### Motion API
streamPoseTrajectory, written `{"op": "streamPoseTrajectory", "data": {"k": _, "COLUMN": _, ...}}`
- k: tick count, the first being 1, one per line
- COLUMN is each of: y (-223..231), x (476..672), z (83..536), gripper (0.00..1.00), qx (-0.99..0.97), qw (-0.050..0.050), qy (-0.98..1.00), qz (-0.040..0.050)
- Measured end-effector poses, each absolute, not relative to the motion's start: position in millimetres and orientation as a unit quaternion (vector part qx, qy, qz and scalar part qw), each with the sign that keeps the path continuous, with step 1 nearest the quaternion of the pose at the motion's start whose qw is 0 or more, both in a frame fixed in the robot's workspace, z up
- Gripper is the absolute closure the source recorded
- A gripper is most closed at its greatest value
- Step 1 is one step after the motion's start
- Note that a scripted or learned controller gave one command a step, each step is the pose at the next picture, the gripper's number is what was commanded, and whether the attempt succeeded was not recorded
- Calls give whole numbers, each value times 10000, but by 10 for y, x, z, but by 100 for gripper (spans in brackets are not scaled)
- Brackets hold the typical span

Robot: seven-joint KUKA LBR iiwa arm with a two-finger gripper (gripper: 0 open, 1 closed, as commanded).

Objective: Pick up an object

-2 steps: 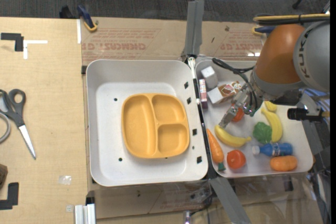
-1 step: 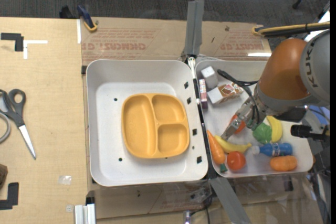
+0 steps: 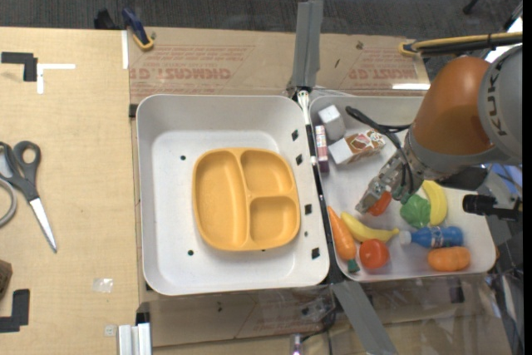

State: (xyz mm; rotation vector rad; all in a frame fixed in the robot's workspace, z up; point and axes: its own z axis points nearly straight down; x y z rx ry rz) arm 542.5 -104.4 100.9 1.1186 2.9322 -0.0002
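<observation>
Orange plastic divided tray (image 3: pixel 246 199), three compartments, in smooth white left bin (image 3: pixel 158 179).

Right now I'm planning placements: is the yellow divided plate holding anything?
Empty. The yellow divided plate shows bare compartments in the left bin.

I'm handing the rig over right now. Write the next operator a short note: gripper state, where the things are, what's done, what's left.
Gripper: low in the right bin, among the toys; whether it is open or shut cannot be told from this view, and no grasp is confirmed.
Right bin: carrot, banana, tomato, green toy, blue bottle, orange toy, small boxes toward the far end.
Left bin: a yellow divided plate.
Done: arm brought down over the toys.
Left: confirm a grasp and lift one object.
</observation>
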Motion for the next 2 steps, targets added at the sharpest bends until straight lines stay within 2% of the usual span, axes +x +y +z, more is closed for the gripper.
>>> {"op": "streamPoseTrajectory", "data": {"k": 1, "y": -548, "x": 6031, "z": 1920, "gripper": 100, "qx": 3355, "qw": 10, "qy": 9420, "qz": -2}}
{"op": "streamPoseTrajectory", "data": {"k": 2, "y": -217, "x": 5793, "z": 2666, "gripper": 100, "qx": 4001, "qw": 12, "qy": 9165, "qz": -6}}
